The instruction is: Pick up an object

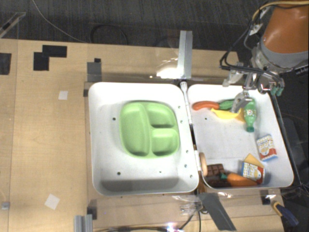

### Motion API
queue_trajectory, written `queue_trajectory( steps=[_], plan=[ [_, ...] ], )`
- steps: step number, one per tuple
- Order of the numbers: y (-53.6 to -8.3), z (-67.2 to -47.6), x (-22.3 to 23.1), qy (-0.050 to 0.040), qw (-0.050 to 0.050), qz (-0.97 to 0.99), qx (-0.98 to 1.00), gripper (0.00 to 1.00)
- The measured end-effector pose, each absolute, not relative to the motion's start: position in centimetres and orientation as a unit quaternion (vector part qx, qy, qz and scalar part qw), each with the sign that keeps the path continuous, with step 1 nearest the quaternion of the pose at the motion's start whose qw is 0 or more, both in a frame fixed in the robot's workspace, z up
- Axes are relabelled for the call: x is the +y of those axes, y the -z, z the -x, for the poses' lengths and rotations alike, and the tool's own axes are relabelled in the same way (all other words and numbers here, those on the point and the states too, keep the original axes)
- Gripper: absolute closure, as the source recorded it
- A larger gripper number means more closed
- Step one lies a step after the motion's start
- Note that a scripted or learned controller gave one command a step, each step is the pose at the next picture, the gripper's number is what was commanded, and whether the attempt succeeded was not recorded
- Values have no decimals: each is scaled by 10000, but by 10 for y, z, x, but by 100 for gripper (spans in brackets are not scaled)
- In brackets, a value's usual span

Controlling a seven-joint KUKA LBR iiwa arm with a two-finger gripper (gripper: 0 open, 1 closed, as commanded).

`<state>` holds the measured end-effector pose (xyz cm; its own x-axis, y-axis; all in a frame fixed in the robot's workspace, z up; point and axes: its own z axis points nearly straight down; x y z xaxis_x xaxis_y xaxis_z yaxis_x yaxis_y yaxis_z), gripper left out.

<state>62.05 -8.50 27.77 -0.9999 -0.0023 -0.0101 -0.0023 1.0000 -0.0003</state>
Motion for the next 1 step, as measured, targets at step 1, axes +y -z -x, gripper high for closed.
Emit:
queue_trajectory(
  steps=[1],
  plan=[
    [-100,-613,-90,7,77,143,9999,0]
  ],
)
